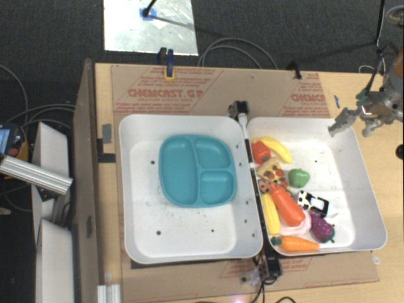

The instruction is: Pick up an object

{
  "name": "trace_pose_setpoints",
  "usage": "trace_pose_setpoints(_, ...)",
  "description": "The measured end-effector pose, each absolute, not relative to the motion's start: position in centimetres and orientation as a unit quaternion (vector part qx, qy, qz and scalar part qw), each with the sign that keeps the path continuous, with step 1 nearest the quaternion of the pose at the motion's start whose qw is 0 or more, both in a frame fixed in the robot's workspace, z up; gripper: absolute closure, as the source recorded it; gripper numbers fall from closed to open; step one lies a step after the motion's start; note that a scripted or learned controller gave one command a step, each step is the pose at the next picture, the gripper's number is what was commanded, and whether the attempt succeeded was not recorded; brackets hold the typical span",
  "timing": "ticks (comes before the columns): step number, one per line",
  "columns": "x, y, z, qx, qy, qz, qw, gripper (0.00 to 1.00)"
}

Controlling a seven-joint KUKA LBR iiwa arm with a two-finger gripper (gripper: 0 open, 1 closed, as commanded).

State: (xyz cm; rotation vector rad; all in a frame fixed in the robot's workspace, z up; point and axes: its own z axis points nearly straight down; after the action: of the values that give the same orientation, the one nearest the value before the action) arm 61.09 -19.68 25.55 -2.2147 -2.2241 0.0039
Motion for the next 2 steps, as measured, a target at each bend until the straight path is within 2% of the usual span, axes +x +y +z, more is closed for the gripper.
trace_pose_setpoints(1, 52.7, -18.0, 9.5, -0.707, -0.707, 0.0044, 0.009, 0.0)
trace_pose_setpoints(2, 54.0, -9.5, 8.2, -0.705, -0.709, 0.0006, 0.0, 0.0)
